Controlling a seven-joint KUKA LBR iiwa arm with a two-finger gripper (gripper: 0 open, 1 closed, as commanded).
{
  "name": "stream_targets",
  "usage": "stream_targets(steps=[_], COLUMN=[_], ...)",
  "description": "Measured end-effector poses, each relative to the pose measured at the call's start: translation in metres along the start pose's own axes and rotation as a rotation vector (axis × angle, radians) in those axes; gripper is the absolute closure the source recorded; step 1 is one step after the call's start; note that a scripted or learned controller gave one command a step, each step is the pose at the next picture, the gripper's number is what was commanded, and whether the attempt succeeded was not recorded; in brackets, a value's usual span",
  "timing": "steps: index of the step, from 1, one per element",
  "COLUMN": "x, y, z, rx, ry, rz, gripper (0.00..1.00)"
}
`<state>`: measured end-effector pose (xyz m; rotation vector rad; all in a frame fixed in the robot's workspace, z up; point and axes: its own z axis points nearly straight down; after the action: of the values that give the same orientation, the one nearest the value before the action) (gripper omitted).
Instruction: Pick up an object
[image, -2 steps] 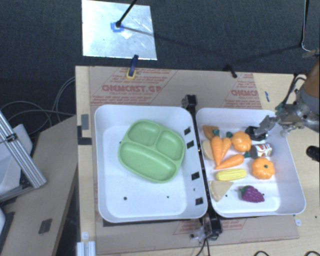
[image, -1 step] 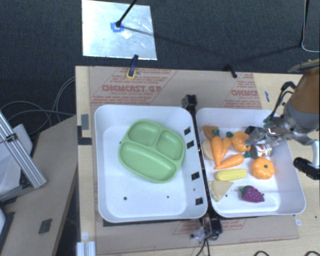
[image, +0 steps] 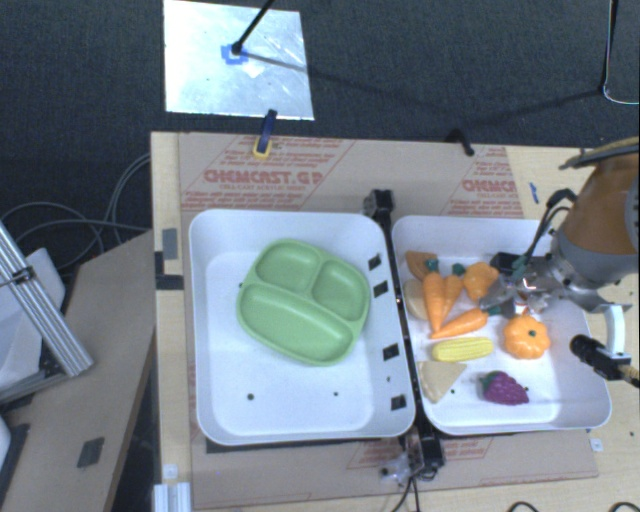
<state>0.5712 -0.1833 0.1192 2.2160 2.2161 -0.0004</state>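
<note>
Camera view: gripper (image: 508, 292) low in the right bin (image: 570, 410), right of frame, among toy carrots (image: 447, 305), a corn cob (image: 461, 349), a small pumpkin (image: 526, 338) and purple grapes (image: 503, 388). Jaw state cannot be told. Green divided plate (image: 303, 300) lies in the left bin (image: 215, 330). Nothing visibly lifted; the pick appears not yet made.

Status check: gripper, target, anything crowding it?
Gripper low in right bin, among toy food. Fingers unclear. Nearest: carrots, orange pumpkin. Corn and grapes close by.

Arm (image: 600, 225) low, wrist angled leftward
</note>
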Motion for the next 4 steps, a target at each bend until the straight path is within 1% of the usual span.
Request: stream_targets(steps=[1,2,3,4], x=[0.0,0.0,0.0,0.001], y=[0.003,0.002,0.002,-0.003], z=[0.033,0.023,-0.041,-0.087], rx=[-0.003,0.0,-0.003,0.0], ry=[0.003,0.004,0.003,0.004], rz=[-0.002,-0.001,-0.004,-0.004], gripper=[0.0,1.0,1.0,1.0])
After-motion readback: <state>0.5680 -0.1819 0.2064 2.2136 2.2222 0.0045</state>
